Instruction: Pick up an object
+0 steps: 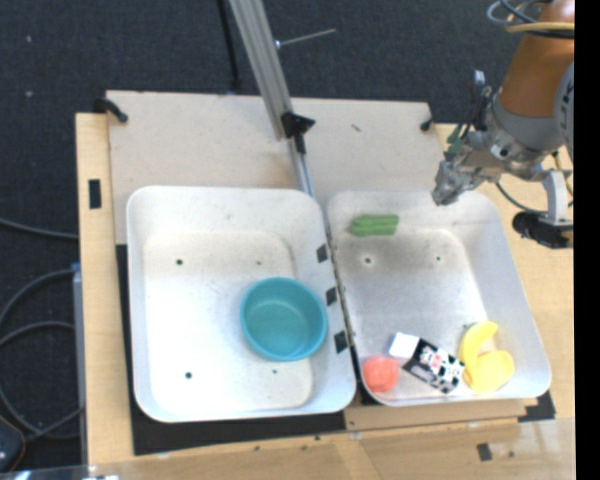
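- from my seat i see the table [210, 138], a pale wooden board, carrying the two white bins side by side, with dark carpet all around it.
- the left bin [180, 228] holds one thing, a teal bowl [283, 318], upright, near the bin's lower right part and close to the wall it shares with its neighbour.
- the right bin [500, 268] holds the rest of what i could pick, mostly bunched along its near edge.
- a slanted metal pole [265, 63] comes down from the top of the view and ends at a black clamp just behind the gap between the bins; it stands well to the left of the arm.
- the arm [535, 78] reaches in at the upper right, orange band over grey wrist, tilted down and to the left.
- the hand [448, 190] hangs above the right bin's far right corner, with nothing between its fingers that i can see; i cannot tell from here how wide it is set.
- a yellow object [485, 358] lies in the right bin's near right corner.
- a green object [373, 226] lies flat near that bin's far wall, left of the hand and apart from it.
- a black and white object [428, 360] sits just beside the yellow one, to its left.
- a red ball [381, 373] rests near the bin's near left corner, just beside the black and white object.
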You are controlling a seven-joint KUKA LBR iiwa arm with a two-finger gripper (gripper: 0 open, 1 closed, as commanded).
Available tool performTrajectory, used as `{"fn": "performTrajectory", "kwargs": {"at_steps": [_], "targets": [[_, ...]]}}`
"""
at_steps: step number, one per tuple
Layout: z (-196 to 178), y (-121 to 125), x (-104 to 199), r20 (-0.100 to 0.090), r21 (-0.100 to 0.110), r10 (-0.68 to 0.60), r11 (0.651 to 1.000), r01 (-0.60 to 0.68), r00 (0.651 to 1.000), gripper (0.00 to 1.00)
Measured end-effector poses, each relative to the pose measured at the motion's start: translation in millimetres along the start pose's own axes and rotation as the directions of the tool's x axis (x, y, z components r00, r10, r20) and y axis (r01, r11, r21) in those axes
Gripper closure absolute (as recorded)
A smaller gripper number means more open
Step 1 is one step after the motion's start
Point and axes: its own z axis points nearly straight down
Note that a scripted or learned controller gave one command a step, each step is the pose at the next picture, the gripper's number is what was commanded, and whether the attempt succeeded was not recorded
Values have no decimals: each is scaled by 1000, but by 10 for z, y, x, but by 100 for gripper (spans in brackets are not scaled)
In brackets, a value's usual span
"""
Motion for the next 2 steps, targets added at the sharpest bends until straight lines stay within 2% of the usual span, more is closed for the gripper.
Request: {"fn": "performTrajectory", "kwargs": {"at_steps": [1,2], "targets": [[-124,-5,504,-2,1,-1,1000,1,1000,100],[-66,-23,1052,-2,3,0,1000,0,1000,100]]}}
